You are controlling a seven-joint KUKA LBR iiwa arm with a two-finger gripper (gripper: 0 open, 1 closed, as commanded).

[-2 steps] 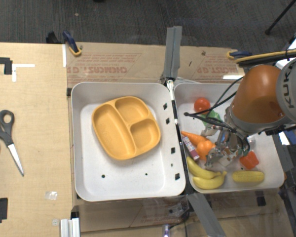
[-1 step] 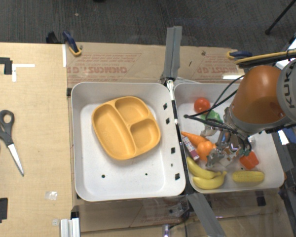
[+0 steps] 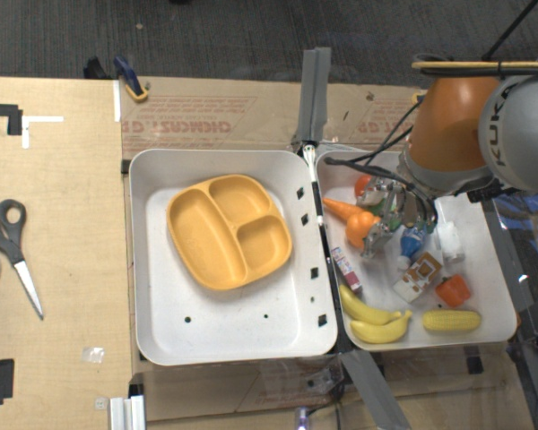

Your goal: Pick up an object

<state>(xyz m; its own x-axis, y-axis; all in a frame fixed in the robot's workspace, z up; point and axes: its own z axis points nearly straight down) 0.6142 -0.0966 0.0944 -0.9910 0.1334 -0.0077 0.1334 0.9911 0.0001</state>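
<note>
Two shallow white bins sit side by side on the bench. The left bin (image 3: 152,267) holds a yellow divided plate (image 3: 229,231) with three compartments, lying slightly turned near the bin's middle. The right bin (image 3: 498,285) holds the loose objects.

The arm (image 3: 466,124) reaches in from the right, its orange band over the right bin's far edge, and the gripper (image 3: 386,227) hangs low among the objects in the upper left part of that bin. Whether the gripper is open or closed cannot be told — wires and metal parts crowd the spot, and nothing is plainly seen gripped.

Just left of the gripper lies an orange carrot (image 3: 351,215), its thin end pointing toward the divider between the bins; it looks to be touching or nearly touching the gripper. A small red object (image 3: 365,186) peeks out just above it. A blue item (image 3: 412,243) lies just right of the gripper, and a white one (image 3: 448,239) beside that.

Nearer the front wall are a small brown-and-white box (image 3: 419,274), an orange-red block (image 3: 453,290), a yellow lemon-like piece (image 3: 451,321) and a banana (image 3: 374,319) curled in the front left corner. A slim pink-and-white packet (image 3: 345,270) lies along the left wall.

Outside the bins — on the bench to the left — lies a pair of scissors (image 3: 16,249).
</note>
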